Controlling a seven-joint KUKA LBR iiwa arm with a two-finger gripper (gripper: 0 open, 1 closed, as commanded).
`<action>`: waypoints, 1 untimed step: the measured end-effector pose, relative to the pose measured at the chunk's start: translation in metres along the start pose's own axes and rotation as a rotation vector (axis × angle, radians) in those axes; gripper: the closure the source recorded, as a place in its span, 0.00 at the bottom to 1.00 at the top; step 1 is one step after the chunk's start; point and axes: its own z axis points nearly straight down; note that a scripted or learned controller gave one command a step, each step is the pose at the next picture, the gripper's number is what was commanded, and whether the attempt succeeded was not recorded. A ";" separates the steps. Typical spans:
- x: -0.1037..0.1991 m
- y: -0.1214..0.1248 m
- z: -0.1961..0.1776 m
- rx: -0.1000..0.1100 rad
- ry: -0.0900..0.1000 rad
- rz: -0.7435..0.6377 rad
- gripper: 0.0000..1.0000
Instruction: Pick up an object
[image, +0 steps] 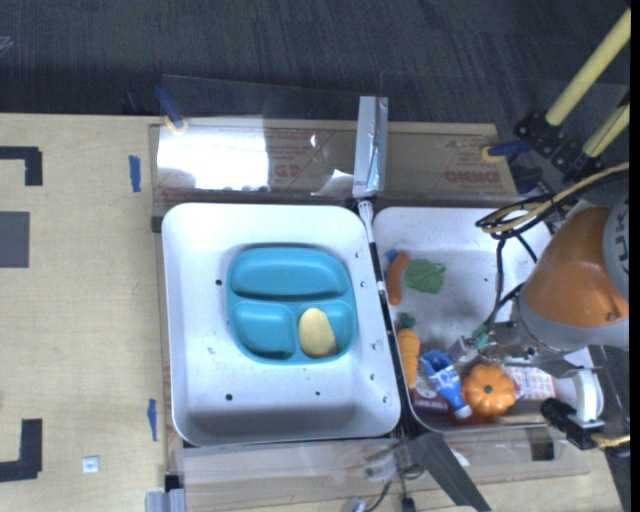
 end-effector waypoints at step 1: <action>-0.081 0.010 -0.037 0.008 0.000 0.205 0.00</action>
